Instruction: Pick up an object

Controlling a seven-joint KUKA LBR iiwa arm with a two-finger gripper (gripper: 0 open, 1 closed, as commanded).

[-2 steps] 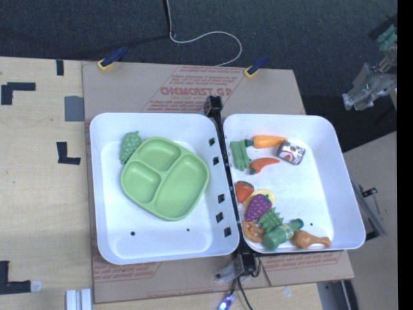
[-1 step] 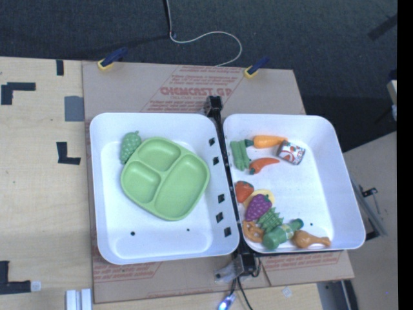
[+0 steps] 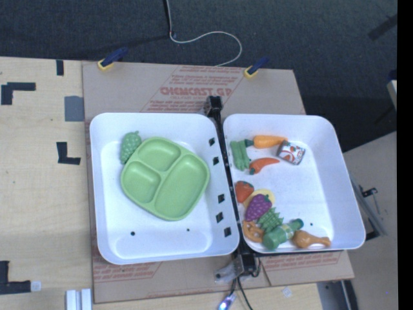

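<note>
Two white bins sit side by side on the bench. The right bin (image 3: pixel 322 173) holds toy food crowded along its left wall; a small can (image 3: pixel 291 152) lies apart, the easiest pick. The hand's state cannot be told.

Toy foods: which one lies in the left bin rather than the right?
The green grape bunch, beside the green divided plate; the other toys crowd the right bin.

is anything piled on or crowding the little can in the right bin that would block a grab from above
Nothing visible lies on the can; it sits apart in the right bin. The orange carrot lies close beside it on the left, and another carrot just below-left, so those sides are tight. Its right side faces bare bin floor.
</note>
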